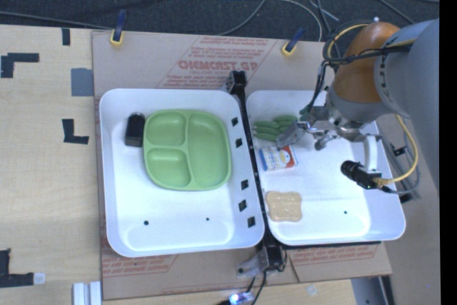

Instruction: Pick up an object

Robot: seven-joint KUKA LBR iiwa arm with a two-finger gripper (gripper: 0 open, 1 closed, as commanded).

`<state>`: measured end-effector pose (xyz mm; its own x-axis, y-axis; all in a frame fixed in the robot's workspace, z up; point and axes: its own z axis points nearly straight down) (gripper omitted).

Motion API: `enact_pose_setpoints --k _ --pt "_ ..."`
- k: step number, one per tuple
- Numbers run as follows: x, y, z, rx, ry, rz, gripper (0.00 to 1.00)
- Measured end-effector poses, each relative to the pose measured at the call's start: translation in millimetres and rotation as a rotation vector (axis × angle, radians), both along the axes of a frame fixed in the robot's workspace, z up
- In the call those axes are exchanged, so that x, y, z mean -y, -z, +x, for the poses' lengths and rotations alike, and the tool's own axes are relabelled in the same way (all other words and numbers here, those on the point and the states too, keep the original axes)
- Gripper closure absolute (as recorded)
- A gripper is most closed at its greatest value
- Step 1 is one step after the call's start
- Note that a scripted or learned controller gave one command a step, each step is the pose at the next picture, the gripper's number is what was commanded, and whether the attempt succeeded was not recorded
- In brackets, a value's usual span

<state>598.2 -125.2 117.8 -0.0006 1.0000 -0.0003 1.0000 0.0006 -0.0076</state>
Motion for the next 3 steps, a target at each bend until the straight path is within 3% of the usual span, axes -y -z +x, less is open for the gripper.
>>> enact_pose_setpoints --k 1,2,3 --pt "0.0 30.6 1.9 0.010 0.000 0.000 0.00" --pt "-2.6 15.4 5.8 0.022 -0.002 0.004 1.00" --pt "4.4 -29.8 7.2 0.010 0.000 -0.001 1.00"
